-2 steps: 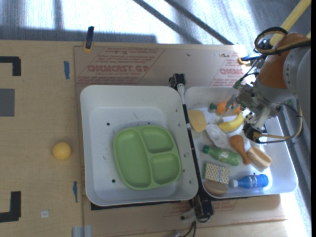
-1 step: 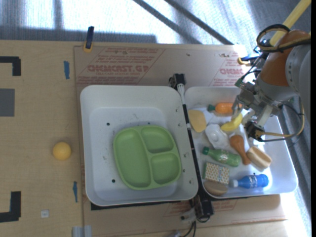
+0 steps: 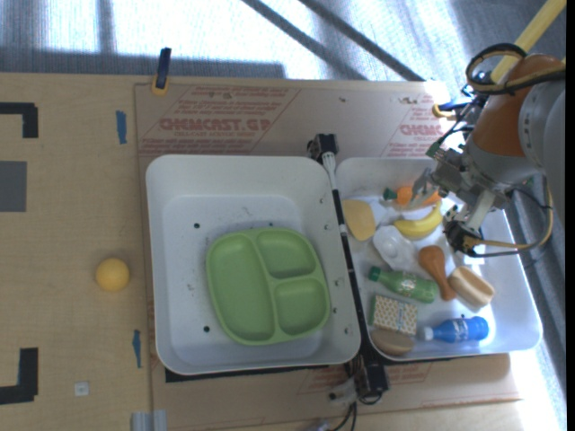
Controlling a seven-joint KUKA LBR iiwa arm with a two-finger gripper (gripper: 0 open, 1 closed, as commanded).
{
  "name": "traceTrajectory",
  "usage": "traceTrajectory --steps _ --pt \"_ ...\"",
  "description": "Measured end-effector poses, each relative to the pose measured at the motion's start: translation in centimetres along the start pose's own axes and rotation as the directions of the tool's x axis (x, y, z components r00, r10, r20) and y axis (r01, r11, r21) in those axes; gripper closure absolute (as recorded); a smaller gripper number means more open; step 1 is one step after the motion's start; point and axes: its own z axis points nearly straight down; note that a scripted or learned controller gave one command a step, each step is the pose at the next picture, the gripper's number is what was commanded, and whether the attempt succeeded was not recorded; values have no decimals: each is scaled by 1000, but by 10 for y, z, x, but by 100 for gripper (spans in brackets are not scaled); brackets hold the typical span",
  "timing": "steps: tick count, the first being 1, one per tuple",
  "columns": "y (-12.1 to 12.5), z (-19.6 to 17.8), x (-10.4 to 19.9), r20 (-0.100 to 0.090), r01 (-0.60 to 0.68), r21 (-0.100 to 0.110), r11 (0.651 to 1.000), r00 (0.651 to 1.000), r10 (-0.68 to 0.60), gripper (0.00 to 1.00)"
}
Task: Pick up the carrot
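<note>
Step in hand, as we judge it: closing on the carrot (image 3: 406, 193) for the grasp, with no lift yet. The carrot lies in the right bin (image 3: 526, 317), just above the banana (image 3: 420, 225) in the camera view. Its orange body is touching or nearly touching the banana's upper curve, and it has a green tuft at its left end. The gripper (image 3: 433, 187) stands just above and to the right of the banana, close by the carrot's right end. We cannot tell whether it is wide or narrow (the wrist covers that part), and we do not see the carrot held. The neighbours are crowded: a white piece (image 3: 392, 244) just below-left of the banana, a drumstick (image 3: 433, 260) just below it, and a pale yellow slice (image 3: 358, 218) to its left. A green bottle (image 3: 404, 284) lies farther below the banana, clear of the work. To do the step well, we think the tool should shift a little left, away from the banana's right tip, until it is centred over the orange body rather than the tuft. The grip should then close across the carrot's short width. The descent should stay on the side of the carrot away from the banana, or the banana may be pinched along with it. The carrot is small and smooth, so it is likely to roll. We advise a slow close, then a straight rise.
</note>
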Motion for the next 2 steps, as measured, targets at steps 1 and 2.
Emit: traceTrajectory --steps 1,2 --pt "19 23 2 27 -136 70 988 991 135 0" --pt "26 24 -12 15 -363 94 927 931 364 0"
